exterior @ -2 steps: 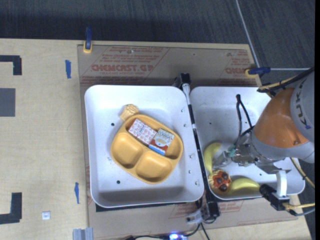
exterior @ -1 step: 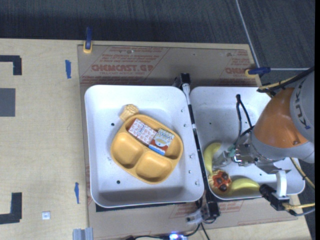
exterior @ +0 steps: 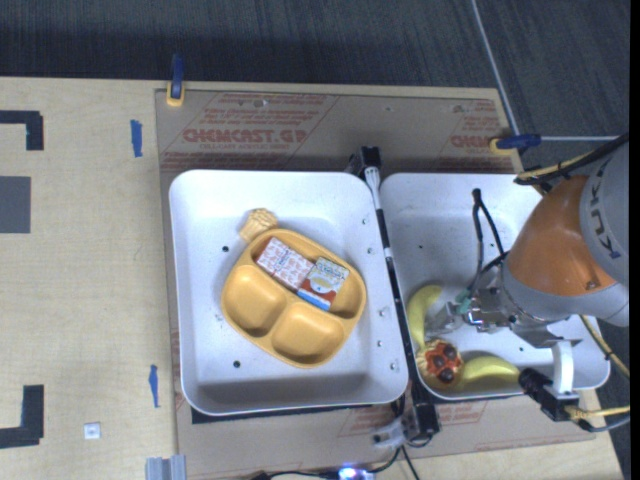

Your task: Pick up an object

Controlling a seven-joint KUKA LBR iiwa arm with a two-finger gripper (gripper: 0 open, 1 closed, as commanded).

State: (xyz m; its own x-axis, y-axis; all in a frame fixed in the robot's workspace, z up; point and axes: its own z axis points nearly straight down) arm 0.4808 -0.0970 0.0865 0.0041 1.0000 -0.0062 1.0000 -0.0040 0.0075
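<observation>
My arm [exterior: 565, 253] comes in from the right, orange band over the right bin [exterior: 440, 203], wrist bent down toward that bin's near-left part. My claw [exterior: 462, 313] sits low there, just beside the green-yellow banana [exterior: 422, 310] lying along the bin's left wall. Can't tell if my claw is apart or together: the wrist body and cables cover it from this angle. Nothing visibly between the tips, so no hold claimed.

Right bin contents: the green-yellow banana at the left wall, a second yellow banana [exterior: 487, 371] lying along the near wall, and a small red-orange item [exterior: 441, 359] with dark spots between them, touching or nearly touching both. Possibly a toy fruit, too blurry to say. My claw is above and just right of that cluster.

Left bin [exterior: 200, 268]: a yellow divided tray [exterior: 275, 313] tilted diagonally near the middle. Its upper compartment holds a red-and-white patterned packet [exterior: 284, 264] and a small carton [exterior: 322, 280] with blue and orange print, side by side and touching. The two lower compartments hold nothing. A small tan piece [exterior: 259, 221] sits at the tray's upper-left edge.

Both bins rest on a cardboard sheet [exterior: 250, 128] over the wooden bench [exterior: 80, 268]. Blue clamp [exterior: 518, 142] at the sheet's far-right corner.
</observation>
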